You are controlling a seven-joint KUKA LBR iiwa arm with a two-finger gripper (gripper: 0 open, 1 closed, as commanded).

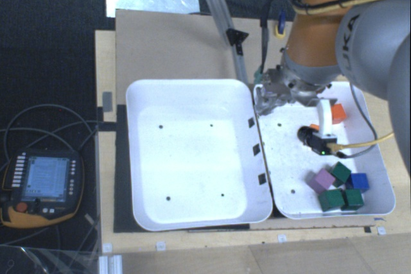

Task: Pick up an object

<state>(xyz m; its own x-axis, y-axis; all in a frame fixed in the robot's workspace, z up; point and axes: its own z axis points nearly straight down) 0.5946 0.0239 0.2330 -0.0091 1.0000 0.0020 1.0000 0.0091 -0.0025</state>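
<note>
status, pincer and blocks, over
Pincer at right bin upper-left corner. Purple block, green blocks, blue block bunched lower right, untouched. Orange block alone further up.

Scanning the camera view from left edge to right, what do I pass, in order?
teach pendant → left white bin → gripper → purple block → blue block

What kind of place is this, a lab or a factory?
Most likely a robotics lab: a KUKA arm above a white left bin and a right bin holding coloured blocks, with a teach pendant beside the bench.
</note>
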